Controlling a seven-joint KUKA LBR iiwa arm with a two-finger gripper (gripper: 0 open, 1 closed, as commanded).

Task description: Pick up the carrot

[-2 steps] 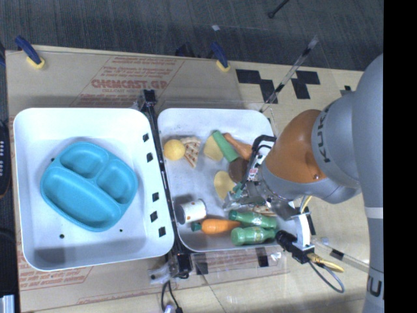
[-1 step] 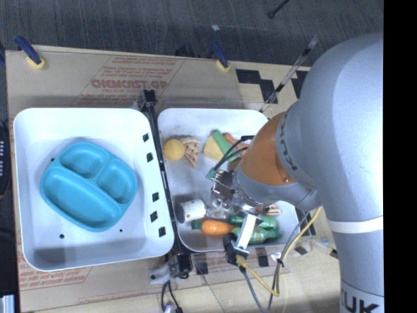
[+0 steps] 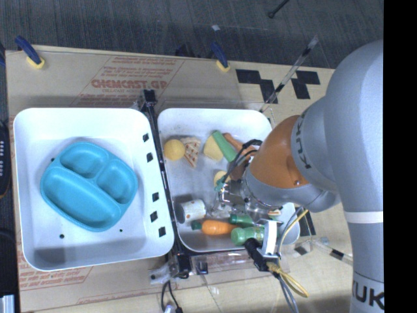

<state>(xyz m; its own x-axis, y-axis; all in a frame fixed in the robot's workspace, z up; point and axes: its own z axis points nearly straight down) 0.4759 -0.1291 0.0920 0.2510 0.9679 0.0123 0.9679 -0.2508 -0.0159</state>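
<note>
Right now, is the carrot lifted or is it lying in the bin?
Lying in the bin. The carrot rests flat on the right bin's floor near the front wall, beside a green toy.

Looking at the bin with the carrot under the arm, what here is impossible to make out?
- Gripper, camera view: the arm's wrist covers its fingers, so open or shut is unclear.
- Carrot: its leafy end runs under the gripper body.
- Right bin: its right side is hidden by the arm.
- Green toy: partly covered, identity unclear.

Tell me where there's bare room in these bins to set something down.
Left bin: bare floor along its edges around the blue tray. Right bin: a bare strip at its far wall; the rest is crowded with the carrot, other toys and the arm.
</note>
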